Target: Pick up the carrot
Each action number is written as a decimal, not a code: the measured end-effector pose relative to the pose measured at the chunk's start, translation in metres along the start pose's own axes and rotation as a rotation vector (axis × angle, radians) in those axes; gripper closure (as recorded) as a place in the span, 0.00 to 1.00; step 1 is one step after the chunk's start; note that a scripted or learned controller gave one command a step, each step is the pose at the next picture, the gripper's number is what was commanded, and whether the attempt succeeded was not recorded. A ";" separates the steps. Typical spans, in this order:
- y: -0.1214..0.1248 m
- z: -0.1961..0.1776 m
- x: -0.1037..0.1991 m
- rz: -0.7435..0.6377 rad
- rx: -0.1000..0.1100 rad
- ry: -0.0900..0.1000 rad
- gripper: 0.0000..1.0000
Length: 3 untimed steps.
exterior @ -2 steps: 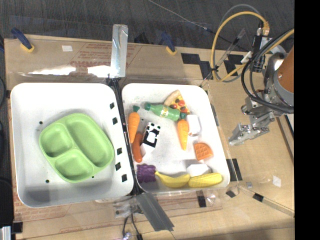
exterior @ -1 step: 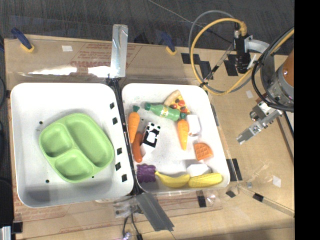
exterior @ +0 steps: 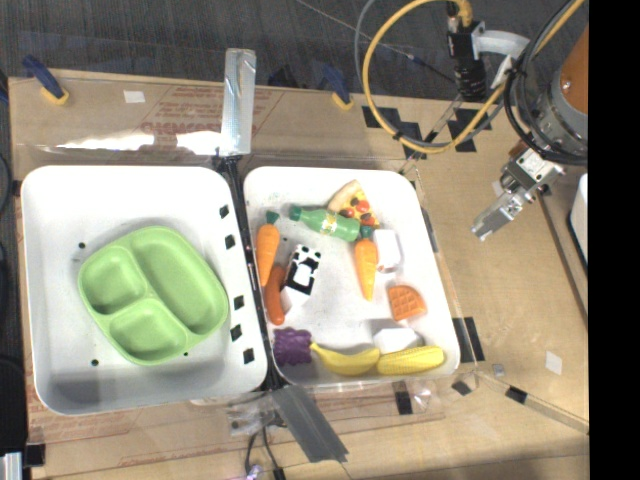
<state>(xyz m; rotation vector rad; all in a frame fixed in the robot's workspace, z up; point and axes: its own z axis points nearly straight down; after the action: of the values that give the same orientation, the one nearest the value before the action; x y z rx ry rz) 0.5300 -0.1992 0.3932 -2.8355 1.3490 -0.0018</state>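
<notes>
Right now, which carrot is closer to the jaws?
The carrot in the right bin's middle, beside the green bottle. The other carrot lies along that bin's left wall, farther from the gripper.

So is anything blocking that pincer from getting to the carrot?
Nothing visible does. The pincer hangs over the bare bench, right of the bin. The carrot lies uncovered in that bin, open from above, though a green bottle and a white block crowd close to it.

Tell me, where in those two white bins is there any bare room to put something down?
The left white bin has bare floor around the green divided plate, widest along its top. The right white bin is crowded; a small bare patch lies between the black-and-white block, orange carrot and yellow banana.
</notes>
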 end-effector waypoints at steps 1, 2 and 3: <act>0.004 0.066 -0.005 -0.196 -0.002 -0.007 1.00; -0.003 0.018 0.009 -0.530 0.004 0.004 1.00; 0.033 0.065 -0.014 -0.649 0.004 -0.001 1.00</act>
<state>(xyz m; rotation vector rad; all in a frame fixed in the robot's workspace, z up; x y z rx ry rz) 0.4955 -0.2088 0.3286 -3.1142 0.3738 -0.0039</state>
